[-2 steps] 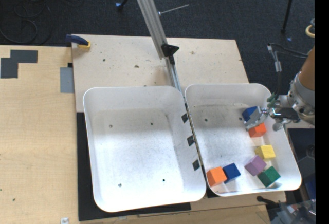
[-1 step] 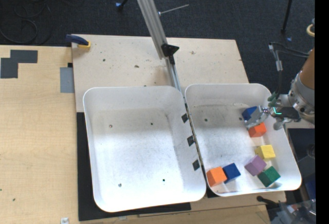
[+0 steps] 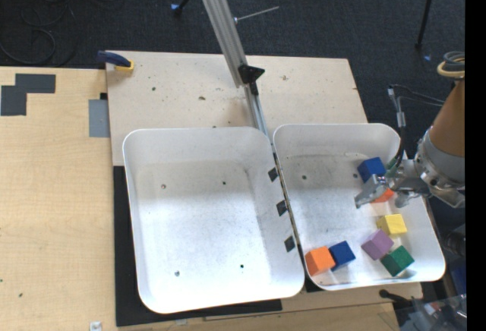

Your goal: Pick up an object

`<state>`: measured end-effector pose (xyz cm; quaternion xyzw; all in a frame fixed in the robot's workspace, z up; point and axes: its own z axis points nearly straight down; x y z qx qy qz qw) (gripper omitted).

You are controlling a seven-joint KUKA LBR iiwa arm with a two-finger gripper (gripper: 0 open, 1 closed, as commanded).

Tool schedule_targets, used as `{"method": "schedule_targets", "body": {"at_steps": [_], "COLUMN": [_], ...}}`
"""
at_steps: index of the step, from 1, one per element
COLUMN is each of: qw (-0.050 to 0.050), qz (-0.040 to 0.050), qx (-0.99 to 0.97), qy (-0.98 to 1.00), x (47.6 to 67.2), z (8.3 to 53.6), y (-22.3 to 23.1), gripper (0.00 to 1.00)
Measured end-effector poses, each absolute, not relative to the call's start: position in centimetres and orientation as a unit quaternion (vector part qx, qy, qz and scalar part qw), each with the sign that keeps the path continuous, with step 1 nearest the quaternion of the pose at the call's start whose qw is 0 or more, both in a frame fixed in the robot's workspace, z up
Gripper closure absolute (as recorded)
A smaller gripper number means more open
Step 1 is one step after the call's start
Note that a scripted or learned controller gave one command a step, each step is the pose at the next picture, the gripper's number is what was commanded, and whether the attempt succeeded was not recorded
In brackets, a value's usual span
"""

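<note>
My gripper (image 3: 382, 197) hangs low over the right part of the right bin (image 3: 319, 146), reaching in from the right edge. It is open, its two grey fingers (image 3: 366, 198) spread apart. A small orange-red block (image 3: 383, 197) shows between them, and I cannot tell if they touch it. A blue block (image 3: 371, 168) lies just behind the gripper. In front of it lie a yellow block (image 3: 394, 225), a purple block (image 3: 376, 244) and a green block (image 3: 397, 260). At the bin's front left corner sit an orange block (image 3: 320, 259) and a second blue block (image 3: 342, 253).
The left bin (image 3: 152, 147) stands beside the right one, with black clips (image 3: 282, 207) along the shared wall. A slanted aluminium bar (image 3: 228, 33) rises behind the bins. A blue-and-yellow tool (image 3: 116, 61) lies at the bench's far left corner.
</note>
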<state>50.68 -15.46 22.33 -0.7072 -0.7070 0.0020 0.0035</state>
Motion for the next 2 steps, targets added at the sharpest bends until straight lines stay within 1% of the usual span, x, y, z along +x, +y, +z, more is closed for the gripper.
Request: {"method": "schedule_targets", "body": {"at_steps": [1,2], "qw": [0.005,0.005], "qz": [0.0023,0.0023], "qx": [-0.707,-0.707], "qy": [-0.707,-0.707], "x": [50.6,49.4], "z": [16.1,10.4], "y": [-14.6,-14.3], "gripper": [0.00,0.00]}}
